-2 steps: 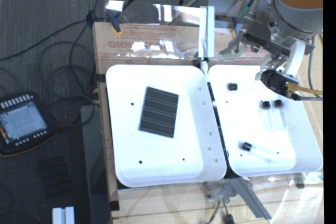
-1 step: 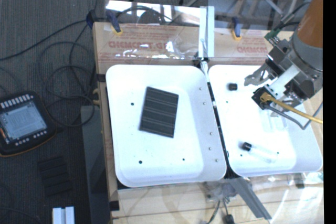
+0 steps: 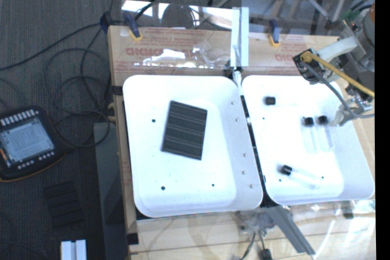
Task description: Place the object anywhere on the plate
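The plate (image 3: 185, 130) is a dark ribbed rectangle lying flat in the middle of the left bin (image 3: 146, 192). In the right bin (image 3: 353, 182) lie several small objects: a loose black cap (image 3: 269, 100), two clear tubes with black caps (image 3: 309, 122) (image 3: 322, 120) side by side, and another clear tube (image 3: 298, 175) near the front. My gripper (image 3: 344, 114) hangs low at the right bin's right side, just right of the paired tubes. I see nothing between its tips.
A yellow and black cable fitting (image 3: 311, 61) juts over the right bin's back edge. A divider ridge (image 3: 247, 131) separates the bins. A teach pendant (image 3: 24, 142) lies on the floor at the left.
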`<state>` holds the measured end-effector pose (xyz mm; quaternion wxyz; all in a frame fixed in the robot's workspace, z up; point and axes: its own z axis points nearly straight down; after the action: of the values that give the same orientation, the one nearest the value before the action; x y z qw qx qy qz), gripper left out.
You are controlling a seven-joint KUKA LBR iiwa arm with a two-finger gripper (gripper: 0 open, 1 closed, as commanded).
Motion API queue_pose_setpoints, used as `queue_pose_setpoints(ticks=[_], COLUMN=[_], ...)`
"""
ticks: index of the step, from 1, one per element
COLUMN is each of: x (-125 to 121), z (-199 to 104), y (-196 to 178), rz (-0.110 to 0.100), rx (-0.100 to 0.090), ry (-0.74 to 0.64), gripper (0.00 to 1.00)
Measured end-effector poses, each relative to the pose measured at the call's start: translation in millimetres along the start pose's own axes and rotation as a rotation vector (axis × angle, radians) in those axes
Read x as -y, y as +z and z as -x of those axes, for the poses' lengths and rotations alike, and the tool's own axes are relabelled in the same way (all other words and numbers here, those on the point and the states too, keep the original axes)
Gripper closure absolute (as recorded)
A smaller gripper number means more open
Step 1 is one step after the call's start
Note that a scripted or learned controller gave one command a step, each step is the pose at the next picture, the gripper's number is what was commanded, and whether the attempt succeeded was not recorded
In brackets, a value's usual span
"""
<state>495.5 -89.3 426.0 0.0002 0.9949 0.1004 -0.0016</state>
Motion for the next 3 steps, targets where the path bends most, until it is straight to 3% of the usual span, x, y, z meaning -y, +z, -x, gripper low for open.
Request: queue_pose_setpoints(ticks=[3], x=[0.2], z=[0.0], y=[0.0], rz=[0.000], rx=[0.000], ry=[0.000], gripper=[0.00])
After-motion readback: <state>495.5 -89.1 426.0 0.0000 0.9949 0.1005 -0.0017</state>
